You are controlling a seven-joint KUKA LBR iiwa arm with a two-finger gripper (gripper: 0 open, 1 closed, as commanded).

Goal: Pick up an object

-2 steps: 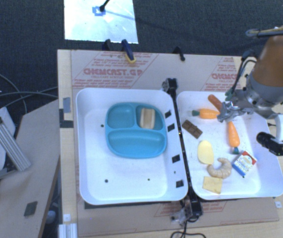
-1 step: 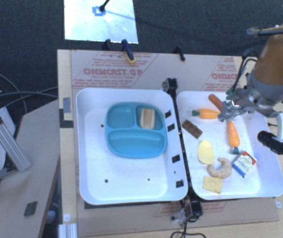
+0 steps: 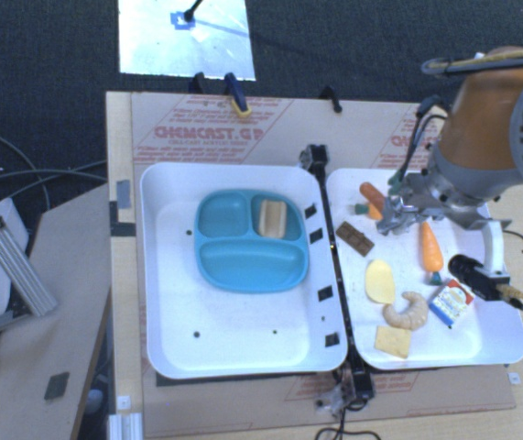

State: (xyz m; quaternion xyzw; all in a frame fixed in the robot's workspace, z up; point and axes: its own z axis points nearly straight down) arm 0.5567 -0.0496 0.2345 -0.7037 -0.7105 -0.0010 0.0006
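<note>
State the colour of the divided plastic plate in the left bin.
The divided plastic plate is light blue, seen best in the camera view.

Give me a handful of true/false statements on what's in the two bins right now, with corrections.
1. The blue tray sits in the left bin. True.
2. A bread slice lies in the tray's upper right compartment. True.
3. The carrot lies in the left bin. False: it is in the right bin, beside the arm.
4. The tool hangs over the right bin's upper part. True.
5. The brown chocolate bar rests on the blue tray. False: it lies on the right bin's floor near the divider.
6. The shrimp is above the carrot in the view. False: it lies below it, near the yellow cheese square.
</note>
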